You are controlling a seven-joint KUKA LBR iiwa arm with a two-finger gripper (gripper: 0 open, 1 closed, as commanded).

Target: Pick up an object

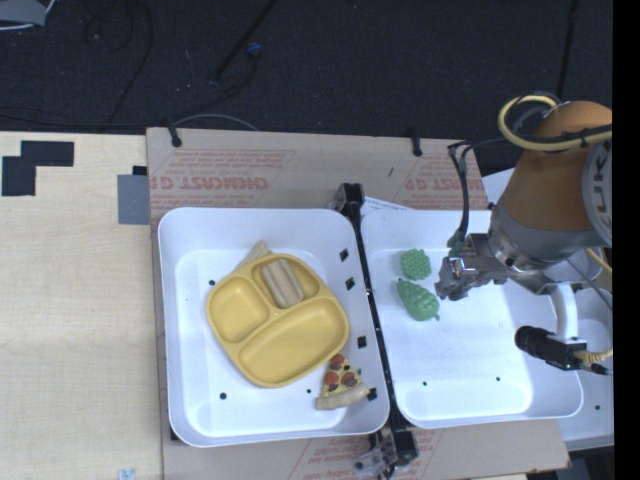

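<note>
Greenery is what you have in the right bin: two knobbly green toy pieces in its upper left part, close to the divider between the bins. The lower green piece is elongated, its long axis running from upper left to lower right, its wider end toward lower right. The upper green piece is rounder and sits just above it, a narrow gap apart. The gripper hangs just right of both pieces, level with the gap between them; you cannot tell from this slant whether it touches either, and its dark metal parts blur together. The arm reaches in from the right, its orange band bulking over the wrist and covering the bin's upper right corner, with cables looped over it. In the left bin you see a yellow divided tray, tilted diagonally, with a tan bun-like item in its upper compartment, and a toy pizza slice just below the tray's lower right edge
</note>
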